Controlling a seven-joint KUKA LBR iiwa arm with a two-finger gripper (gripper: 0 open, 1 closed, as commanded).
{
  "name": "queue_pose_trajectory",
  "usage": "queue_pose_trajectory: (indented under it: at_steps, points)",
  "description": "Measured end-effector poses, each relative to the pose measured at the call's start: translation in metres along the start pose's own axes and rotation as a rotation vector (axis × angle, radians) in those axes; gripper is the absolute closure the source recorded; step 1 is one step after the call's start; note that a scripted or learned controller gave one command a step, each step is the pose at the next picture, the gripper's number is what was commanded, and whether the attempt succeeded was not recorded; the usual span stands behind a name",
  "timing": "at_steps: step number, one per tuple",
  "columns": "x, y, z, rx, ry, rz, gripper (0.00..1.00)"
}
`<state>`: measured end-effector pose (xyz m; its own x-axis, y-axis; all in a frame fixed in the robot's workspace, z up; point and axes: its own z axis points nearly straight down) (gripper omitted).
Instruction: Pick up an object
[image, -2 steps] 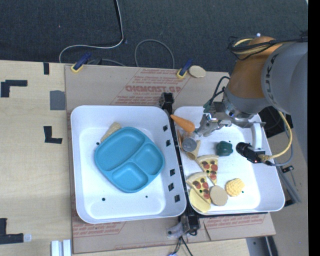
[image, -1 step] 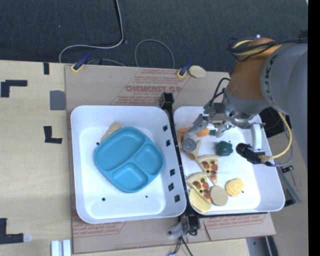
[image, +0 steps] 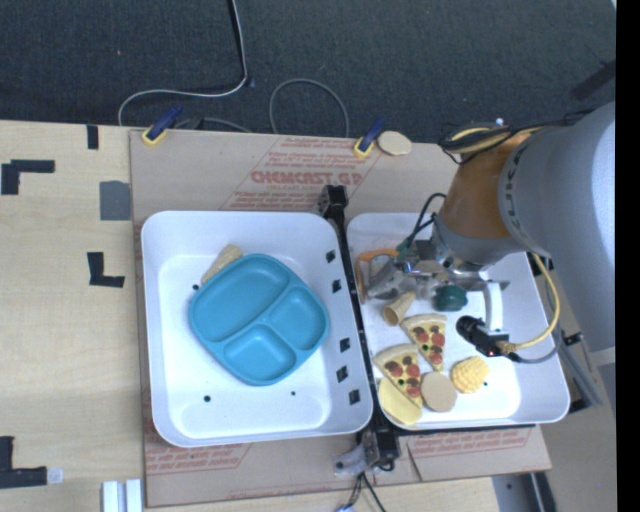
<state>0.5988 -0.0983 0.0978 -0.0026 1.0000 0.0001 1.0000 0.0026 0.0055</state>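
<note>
Near edge of the right bin (image: 540, 405), at about 6 o'clock in it: a cluster of toy food, namely a pizza slice (image: 401, 370), a round tan piece (image: 438, 391) touching it, and a yellow corn-like piece (image: 469, 375) just beside that. A second pizza slice (image: 429, 338) lies a little farther in, with a small tan cone-like piece (image: 398, 307) at its 11 o'clock. None of these appears lifted; all look to rest on the bin floor. The left bin (image: 165, 340) carries a blue divided plate (image: 260, 318), tilted, with a tan piece (image: 222, 262) partly under its 11 o'clock rim. Farther back in the right bin, the gripper (image: 420, 275) is low over the bin near its 10 o'clock area, beside an orange piece (image: 373, 257) and a dark green item (image: 449, 297); the wrist hardware masks the tips, so whether they are apart or together cannot be told, and nothing is visibly between them. Judgement: task not yet done; reach into the bin is made, but grasp and lift remain. Beyond the bins, a tan disc (image: 395, 144) sits on the desk (image: 60, 300) at the far edge.
</note>
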Motion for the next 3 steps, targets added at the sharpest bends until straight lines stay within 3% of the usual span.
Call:
queue_pose_trajectory:
  at_steps: [1, 2, 3]
  points:
    - [-0.0061, 0.0634, 0.0152, 0.030, 0.003, 0.002, 0.00]
    - [-0.0034, 0.0645, 0.0145, 0.030, -0.004, 0.007, 0.00]
    - [-0.0091, 0.0653, 0.0145, 0.032, 0.009, 0.002, 0.00]
